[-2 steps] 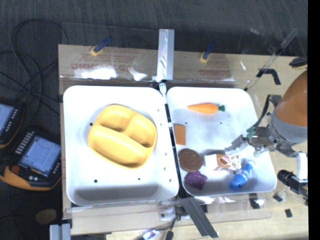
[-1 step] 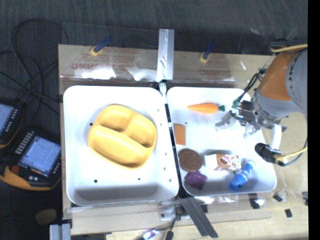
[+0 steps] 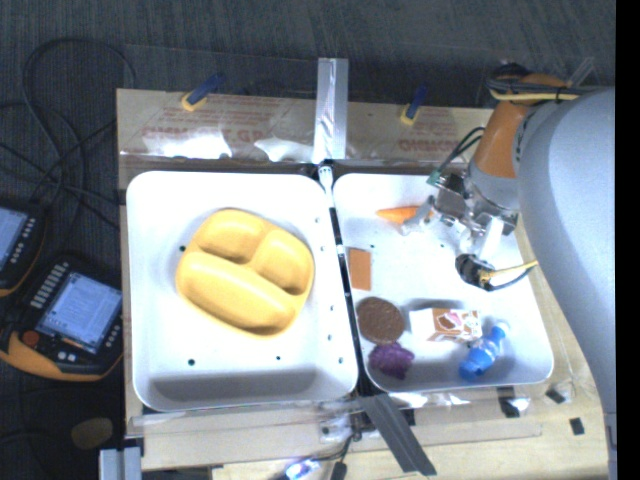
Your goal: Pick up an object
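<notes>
Two white bins sit side by side; right bin (image 3: 345, 230) holds an orange carrot-like piece (image 3: 398, 212) just beside the gripper (image 3: 425, 215), grip unclear, plus brown disc (image 3: 381, 319), purple lump (image 3: 391, 358), blue toy (image 3: 481, 353); left bin (image 3: 141, 268) holds yellow bread-like object (image 3: 244, 269)

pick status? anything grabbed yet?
Done: the arm has reached over the right bin; the gripper sits at its upper part, next to the orange carrot-shaped piece. In hand: nothing visible between the fingers. Left: the grasp and lift. The brown disc, purple piece, blue toy and small carton lie untouched; the yellow bread-shaped toy sits in the left bin.
</notes>
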Robot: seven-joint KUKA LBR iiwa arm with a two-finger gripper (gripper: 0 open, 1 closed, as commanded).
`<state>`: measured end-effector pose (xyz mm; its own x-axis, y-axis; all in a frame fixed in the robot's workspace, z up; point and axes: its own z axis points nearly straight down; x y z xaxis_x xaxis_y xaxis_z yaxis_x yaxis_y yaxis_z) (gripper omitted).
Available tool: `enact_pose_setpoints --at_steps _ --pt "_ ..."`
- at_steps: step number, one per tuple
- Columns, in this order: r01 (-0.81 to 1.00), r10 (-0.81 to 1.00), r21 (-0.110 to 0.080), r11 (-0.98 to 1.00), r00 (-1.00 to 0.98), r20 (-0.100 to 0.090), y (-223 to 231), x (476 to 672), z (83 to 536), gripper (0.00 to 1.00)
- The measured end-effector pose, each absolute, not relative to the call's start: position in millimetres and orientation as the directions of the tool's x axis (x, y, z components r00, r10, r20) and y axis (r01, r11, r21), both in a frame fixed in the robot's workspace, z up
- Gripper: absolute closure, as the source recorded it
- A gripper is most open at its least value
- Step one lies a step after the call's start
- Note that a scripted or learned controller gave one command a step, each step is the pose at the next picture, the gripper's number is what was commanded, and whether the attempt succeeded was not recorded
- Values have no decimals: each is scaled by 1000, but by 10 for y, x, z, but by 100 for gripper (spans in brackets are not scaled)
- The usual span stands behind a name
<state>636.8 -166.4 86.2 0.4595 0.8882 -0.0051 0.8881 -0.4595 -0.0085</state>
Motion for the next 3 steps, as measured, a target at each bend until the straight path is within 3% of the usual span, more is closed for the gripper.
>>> enact_pose_setpoints --at_steps 1,2,3 --pt "861 861 9 -509 509 -4 -1636 6293 874 0" --pt "832 833 -36 -554 553 -36 -1261 6576 838 0" --pt "958 958 -3 -287 287 -7 -1478 6680 1437 0"
